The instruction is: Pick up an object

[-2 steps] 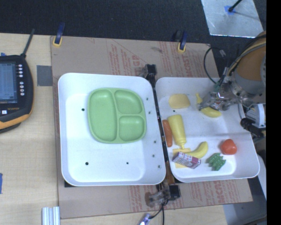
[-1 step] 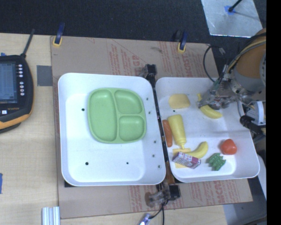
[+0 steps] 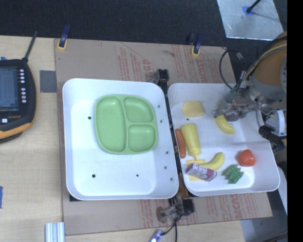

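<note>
The jaws sit low over the upper right part of the right bin, at the right of the frame, and whether they are spread or closed cannot be told. A small yellow banana lies just below them and a touch left, so near that its upper end seems to meet the tips; nothing shows it held. Its long axis slants from upper left to lower right. Elsewhere in that bin lie a pale yellow slice, a mustard bottle, a sausage, a second banana, a red tomato, a green sprig and a small packet. The left bin carries a green divided plate
</note>
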Controlling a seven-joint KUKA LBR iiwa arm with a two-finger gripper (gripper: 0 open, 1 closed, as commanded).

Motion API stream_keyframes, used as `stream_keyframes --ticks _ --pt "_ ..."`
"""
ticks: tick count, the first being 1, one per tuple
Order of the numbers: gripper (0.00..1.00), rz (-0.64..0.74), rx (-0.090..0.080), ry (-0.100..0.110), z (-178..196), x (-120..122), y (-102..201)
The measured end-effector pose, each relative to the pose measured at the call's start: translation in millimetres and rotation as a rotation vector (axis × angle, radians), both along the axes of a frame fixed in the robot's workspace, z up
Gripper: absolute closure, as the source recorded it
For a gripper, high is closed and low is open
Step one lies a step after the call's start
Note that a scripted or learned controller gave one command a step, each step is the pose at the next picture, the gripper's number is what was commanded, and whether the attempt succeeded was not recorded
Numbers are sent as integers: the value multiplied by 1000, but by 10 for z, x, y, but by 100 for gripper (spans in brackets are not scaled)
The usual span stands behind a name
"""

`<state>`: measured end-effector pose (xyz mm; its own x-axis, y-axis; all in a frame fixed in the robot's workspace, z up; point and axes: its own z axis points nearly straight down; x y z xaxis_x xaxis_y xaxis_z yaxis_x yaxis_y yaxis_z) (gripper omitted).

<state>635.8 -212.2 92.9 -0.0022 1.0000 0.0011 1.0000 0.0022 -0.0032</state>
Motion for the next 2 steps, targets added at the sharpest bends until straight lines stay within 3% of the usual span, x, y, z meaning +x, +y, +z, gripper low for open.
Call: stream_keyframes --ticks 1,2 --pt "100 4 -1 -11 166 41 -3" --pt "100 2 0 -4 201 207 384"
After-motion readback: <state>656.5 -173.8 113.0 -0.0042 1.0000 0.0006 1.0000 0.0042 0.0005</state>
